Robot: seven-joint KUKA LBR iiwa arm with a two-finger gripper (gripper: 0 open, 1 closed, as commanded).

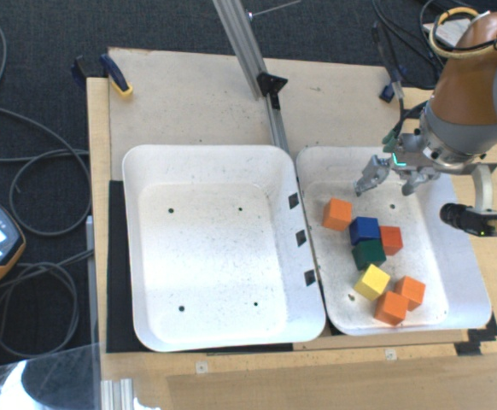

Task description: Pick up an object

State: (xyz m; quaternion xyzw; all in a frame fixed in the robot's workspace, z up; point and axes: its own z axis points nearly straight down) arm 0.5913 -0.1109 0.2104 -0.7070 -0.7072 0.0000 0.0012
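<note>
The right bin [453,306] holds several small blocks. An orange block [337,213] lies nearest the bin's left side. A blue block [365,229] sits on top of a green one [369,252], with a red-orange block [391,238] beside them. Lower down are a yellow block [372,281] and two orange blocks [393,307] [411,290]. My gripper [391,176] hangs over the upper part of the right bin, above and to the right of the first orange block. Its fingers [370,179] are spread apart with nothing between them.
The left bin [137,254] lies beside the right one, separated by a ridge with black clips [301,237]. A metal pole [242,37] slants across the back of the bench. Blue clamps [116,73] sit at the bench's back corners. Cables lie on the floor at left.
</note>
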